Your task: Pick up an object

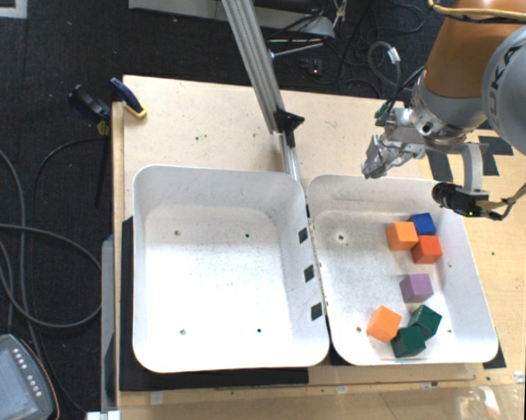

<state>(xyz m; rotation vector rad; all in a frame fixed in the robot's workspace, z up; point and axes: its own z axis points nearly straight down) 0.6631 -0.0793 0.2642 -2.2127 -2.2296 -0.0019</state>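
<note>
Tan wooden bench (pixel 214 124) | grey two-finger gripper (pixel 375 166) above right white bin's (pixel 481 301) far rim, grip state unclear | small orange foam cube (pixel 402 235) lies nearer, slightly right, apart.

no readable text, labels, brands, numbers or signs anywhere on bench, bins or arm
</note>
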